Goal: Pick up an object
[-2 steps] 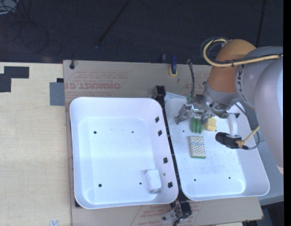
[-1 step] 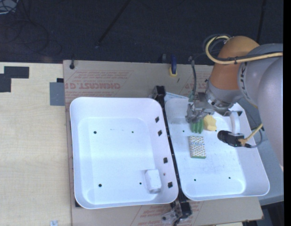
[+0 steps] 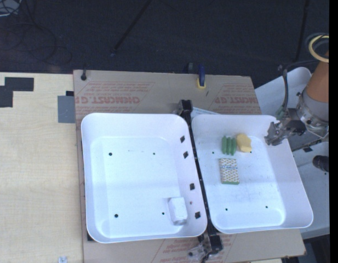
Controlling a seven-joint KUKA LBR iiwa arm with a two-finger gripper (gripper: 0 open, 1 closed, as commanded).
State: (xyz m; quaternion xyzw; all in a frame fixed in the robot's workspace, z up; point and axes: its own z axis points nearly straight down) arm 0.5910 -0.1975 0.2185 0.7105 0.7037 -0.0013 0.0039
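A green ridged piece (image 3: 229,145), yellow block (image 3: 244,143) and patterned rectangular sponge (image 3: 229,171) cluster mid-frame in the right white bin (image 3: 292,201), with bare floor around. The gripper (image 3: 274,132) hovers over the bin's right rim, nothing visibly held.

white bins (image 3: 103,126) | green object (image 3: 229,145) | yellow block (image 3: 244,143) | checkered green-edged pad (image 3: 229,171) | white cup (image 3: 177,210)
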